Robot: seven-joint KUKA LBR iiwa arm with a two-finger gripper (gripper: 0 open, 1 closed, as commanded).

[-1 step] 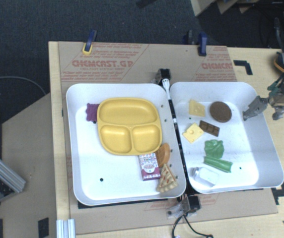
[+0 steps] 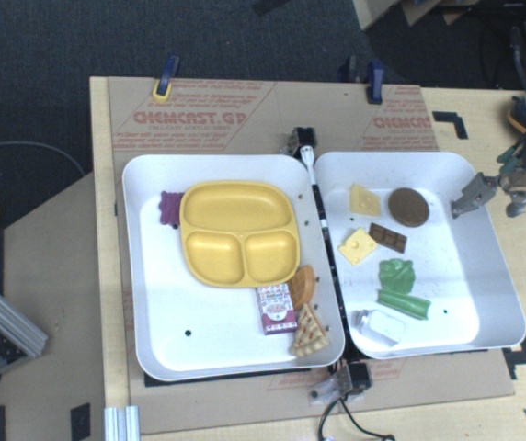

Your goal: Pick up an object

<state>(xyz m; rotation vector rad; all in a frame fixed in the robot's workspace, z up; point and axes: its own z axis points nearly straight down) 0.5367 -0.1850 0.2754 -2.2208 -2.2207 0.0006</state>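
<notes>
The right bin (image 2: 484, 274) holds a pale cheese wedge (image 2: 365, 200), a round brown cookie (image 2: 409, 207), a dark chocolate piece (image 2: 388, 238), a yellow cheese slice (image 2: 357, 246), a green leafy toy (image 2: 396, 273), a green pod (image 2: 404, 304) and a white packet (image 2: 379, 325). My gripper (image 2: 495, 199) hangs over that bin's upper right rim, right of the cookie. It is open with nothing between its fingers.
The left bin (image 2: 153, 320) holds a yellow divided plate (image 2: 241, 232), a purple item (image 2: 169, 208) at the plate's left, a pink box (image 2: 278, 308), a brown bread piece (image 2: 302, 285) and a waffle (image 2: 310, 331). Clamps (image 2: 374, 79) stand at the board's far edge.
</notes>
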